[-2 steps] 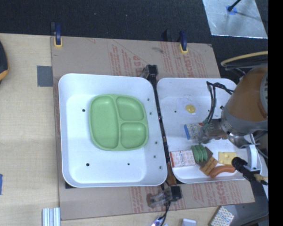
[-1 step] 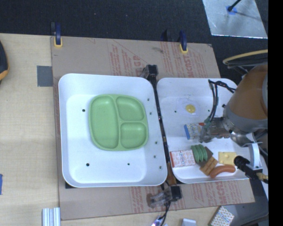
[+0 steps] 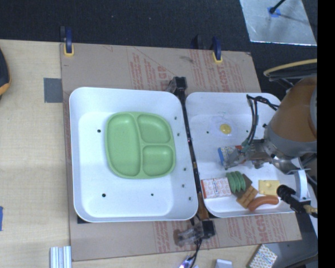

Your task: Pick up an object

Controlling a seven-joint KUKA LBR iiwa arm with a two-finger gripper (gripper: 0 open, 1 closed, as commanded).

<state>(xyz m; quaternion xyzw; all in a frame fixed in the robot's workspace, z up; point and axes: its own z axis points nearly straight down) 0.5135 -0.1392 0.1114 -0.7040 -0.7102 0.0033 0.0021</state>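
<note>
A green divided plate (image 3: pixel 139 144) lies in the left bin (image 3: pixel 84 149). In the right bin (image 3: pixel 212 108), the gripper (image 3: pixel 230 159) sits low above a white carton (image 3: pixel 215 187), green object (image 3: pixel 237 181) and sausage (image 3: pixel 261 202); its claw state cannot be told.

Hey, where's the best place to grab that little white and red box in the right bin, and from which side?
The white and red box lies flat near the right bin's left wall, its left end close to it. Probably best to come straight down and close across its narrow width, top and bottom edges in view. The green object touches its right end, so end-to-end looks crowded.
</note>
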